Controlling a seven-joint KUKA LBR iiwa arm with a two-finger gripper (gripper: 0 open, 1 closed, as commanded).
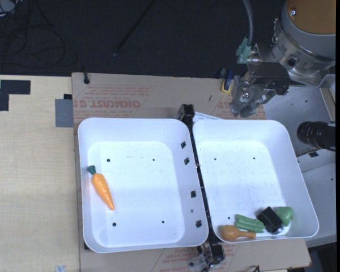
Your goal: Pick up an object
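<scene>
1. Closest to the camera, at the front of the right bin (297, 169), a few small things lie in a bunch: an orange pear-shaped toy (236, 233), a green pod-like toy (249, 223), a small black block (270, 219) and a round green thing (284, 213). The black block sits on top of the green ones, touching them.
2. The grey arm (306, 33) with its orange band comes in from the top right. It leans down toward the back edge of the right bin.
3. The gripper (245, 107) hangs above the brown board, just behind the back rim of the right bin. It is well apart from the toys. It is too blurry and small to tell if it is open or closed. Nothing can be seen in it.
4. The left bin (130, 130) holds a toy carrot (102, 189). It is orange with a green top. It lies flat near the left wall, tip pointing to the front.
5. A row of black clips (192, 177) runs between the two bins.
6. A black camera lens (317, 135) sits on the grey bench right of the right bin.
</scene>
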